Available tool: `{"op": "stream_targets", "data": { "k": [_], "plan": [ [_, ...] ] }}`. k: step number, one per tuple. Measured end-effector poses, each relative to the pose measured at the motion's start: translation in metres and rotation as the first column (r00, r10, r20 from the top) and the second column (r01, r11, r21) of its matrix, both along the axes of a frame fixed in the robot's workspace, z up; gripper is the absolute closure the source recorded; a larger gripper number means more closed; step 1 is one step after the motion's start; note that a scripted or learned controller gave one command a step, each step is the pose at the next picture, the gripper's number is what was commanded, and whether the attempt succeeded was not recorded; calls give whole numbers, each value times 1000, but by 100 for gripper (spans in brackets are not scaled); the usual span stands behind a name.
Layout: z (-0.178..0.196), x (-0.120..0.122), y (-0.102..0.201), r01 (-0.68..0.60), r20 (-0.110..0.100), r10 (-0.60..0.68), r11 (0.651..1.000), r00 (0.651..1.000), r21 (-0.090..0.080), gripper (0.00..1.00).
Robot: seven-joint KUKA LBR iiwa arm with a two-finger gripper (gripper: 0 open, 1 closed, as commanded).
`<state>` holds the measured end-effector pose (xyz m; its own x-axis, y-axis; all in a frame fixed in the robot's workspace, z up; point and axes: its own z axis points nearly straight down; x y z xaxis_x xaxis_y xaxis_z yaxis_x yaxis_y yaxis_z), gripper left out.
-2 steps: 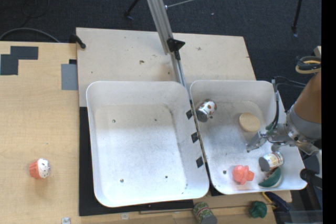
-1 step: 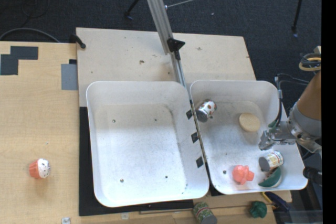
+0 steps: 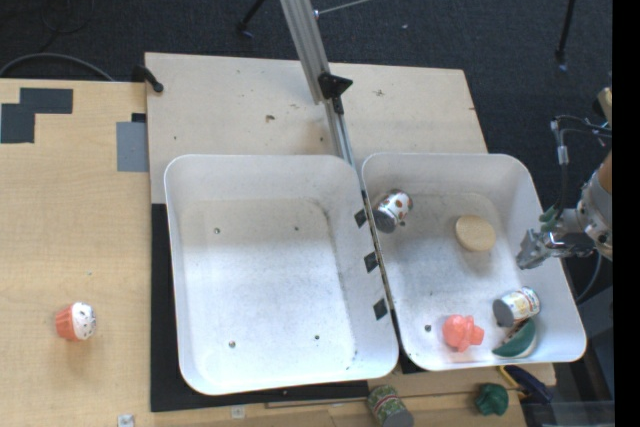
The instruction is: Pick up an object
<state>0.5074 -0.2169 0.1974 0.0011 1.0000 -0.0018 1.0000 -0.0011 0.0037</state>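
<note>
Gripper [image 3: 537, 246] hangs over the right rim of the right bin [image 3: 440, 167], at about three o'clock of that bin; whether its jaws are apart or together I cannot tell at this size, and nothing can be seen between them. Going near to far inside this bin: a green piece [image 3: 518, 344] lies against the wall at five o'clock, touching a small shiny can [image 3: 516, 305] just above it; a pink lump [image 3: 461, 332] sits at six o'clock, apart from both; a tan disc [image 3: 476, 233] rests near the middle toward two o'clock; a round metal object with red spots [image 3: 393, 209] lies at ten o'clock, close to the divide between the bins. The left bin [image 3: 260, 175] holds only dark specks. By my judgement the step in hand is the approach: no object is lifted and all rest on the bin floor. The next move calls for choosing a target; the can and the tan disc lie nearest the gripper. The disc stands free on all sides, while the can is crowded by the green piece and the wall, so a descent there needs tighter alignment.
</note>
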Motion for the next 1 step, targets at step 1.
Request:
{"op": "stream_targets", "data": {
  "k": [1],
  "plan": [
    [47, 1, -1, -3, 0, 3, 1000, 1000, 0, 100]
  ]
}}
